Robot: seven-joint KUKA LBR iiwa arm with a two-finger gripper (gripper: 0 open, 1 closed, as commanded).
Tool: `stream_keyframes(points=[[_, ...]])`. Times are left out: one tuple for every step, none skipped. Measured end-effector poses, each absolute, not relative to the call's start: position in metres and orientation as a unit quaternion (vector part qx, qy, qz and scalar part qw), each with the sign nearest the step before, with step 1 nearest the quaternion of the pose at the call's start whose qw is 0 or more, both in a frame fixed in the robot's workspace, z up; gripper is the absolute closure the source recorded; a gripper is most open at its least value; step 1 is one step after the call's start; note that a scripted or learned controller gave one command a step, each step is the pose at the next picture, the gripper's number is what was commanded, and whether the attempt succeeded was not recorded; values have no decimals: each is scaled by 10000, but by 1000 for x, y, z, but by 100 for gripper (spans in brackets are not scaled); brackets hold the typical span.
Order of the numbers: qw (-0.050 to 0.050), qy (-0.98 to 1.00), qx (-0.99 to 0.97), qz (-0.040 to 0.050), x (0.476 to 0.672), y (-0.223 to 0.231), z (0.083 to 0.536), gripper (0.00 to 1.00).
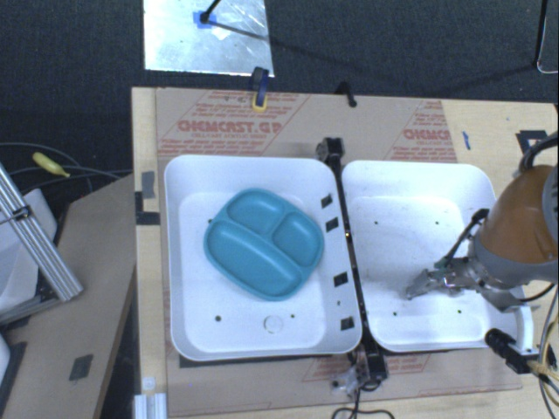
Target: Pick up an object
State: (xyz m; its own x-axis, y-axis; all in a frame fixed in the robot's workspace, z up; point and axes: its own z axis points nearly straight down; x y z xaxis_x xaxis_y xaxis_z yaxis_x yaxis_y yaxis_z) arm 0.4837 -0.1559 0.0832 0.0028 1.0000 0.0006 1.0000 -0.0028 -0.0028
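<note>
- The tool hangs low over the right bin, toward that bin's near right corner, its tip pointing toward the divider between the two bins.
- Whether it is apart or together cannot be told; nothing shows clamped in it.
- The arm, grey with an orange band, enters over the right bin's right edge.
- The left bin sits just beside the right one on the worktop.
- A blue divided plate lies flat in the middle of the left bin, well apart from the tool.
</note>
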Motion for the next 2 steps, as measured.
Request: stream_keyframes(points=[[-12, -7113, -7029, -23, 533, -81, 85, 0], [-16, -7085, -7057, -11, 531, -87, 95, 100]])
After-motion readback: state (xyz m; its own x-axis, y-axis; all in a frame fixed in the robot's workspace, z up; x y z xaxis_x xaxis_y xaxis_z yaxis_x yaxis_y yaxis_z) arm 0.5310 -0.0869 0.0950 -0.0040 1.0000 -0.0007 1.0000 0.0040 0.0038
